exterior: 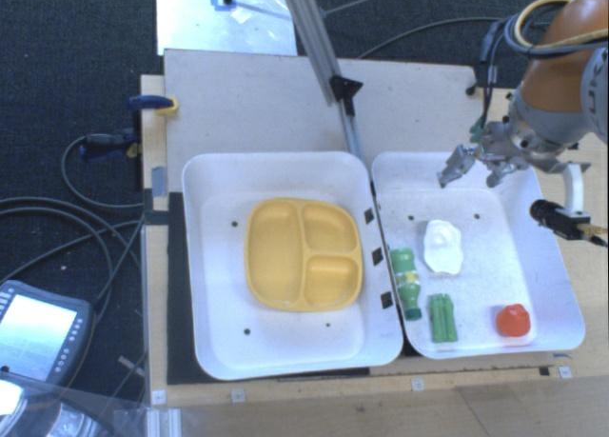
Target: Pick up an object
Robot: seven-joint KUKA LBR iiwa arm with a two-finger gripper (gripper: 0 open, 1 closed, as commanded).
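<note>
The left bin [205,264] holds a yellow divided plate [304,254]. The right bin [547,273] holds a white lump [442,247], green bottle [406,282], green block [442,318] and red ball [513,321]. The gripper [479,170] hangs spread and empty above its far end.

Both bins [285,173] are plain white. One holds a yellow divided plate [304,254]; below the silver-grey gripper [478,170] sit a white lump [442,247], a green bottle [406,281] with a paler band, a ridged green block [442,318], and a red-orange thing [513,321].
</note>
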